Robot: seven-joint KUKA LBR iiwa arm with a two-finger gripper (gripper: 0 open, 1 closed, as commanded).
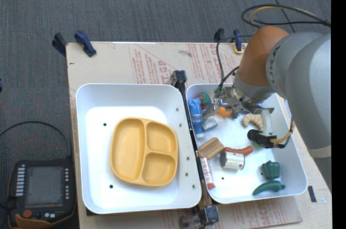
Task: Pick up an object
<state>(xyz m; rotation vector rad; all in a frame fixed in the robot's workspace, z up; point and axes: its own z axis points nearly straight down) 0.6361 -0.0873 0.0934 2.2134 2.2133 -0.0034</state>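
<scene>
My gripper [226, 103] is low over the far left part of the right bin [294, 160], under the orange band of the arm. Right by it lie a small orange thing [224, 111], an orange and green toy [204, 98] and a blue packet [195, 113]. A beige knobbly piece [253, 120] lies just right of the gripper. Nearer the front are a wooden block [211, 147], a red chilli [238, 150], a small can [232, 161], a dark green pepper [270, 169] and a green pod [267, 188]. I see nothing held.
The left bin [94, 103] holds a yellow divided plate [144, 151]. A thin red stick [206, 172] lies along the right bin's left wall. Blue clamps [84, 41] grip the board's far edge. A pendant [40, 187] sits on the floor at the left.
</scene>
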